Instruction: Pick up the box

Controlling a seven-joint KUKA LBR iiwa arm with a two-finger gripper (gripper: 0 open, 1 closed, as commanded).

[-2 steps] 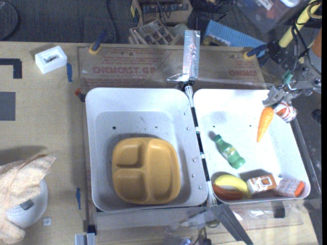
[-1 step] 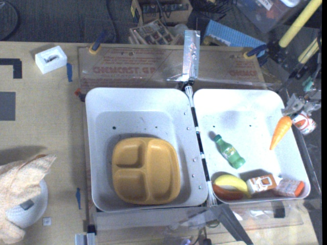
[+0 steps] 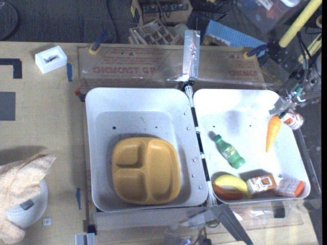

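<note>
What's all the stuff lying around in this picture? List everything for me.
Divided tray: one, yellow, left bin.
Bottle: one, green, middle of right bin.
Carrot: one, orange, right bin's right side.
Banana: one, yellow, right bin's front edge.
Box: one, orange and white, beside the banana.
Packet: one, orange-red, front right corner.
Small box: one, white, bench top left.
Cloth: one, beige, bench left.
Gripper: one, at the right bin's right rim, above the carrot.

One fixed camera above the desk

We look down at a slant on both white bins — far enough back to take in clutter beyond the desk's far edge.
</note>
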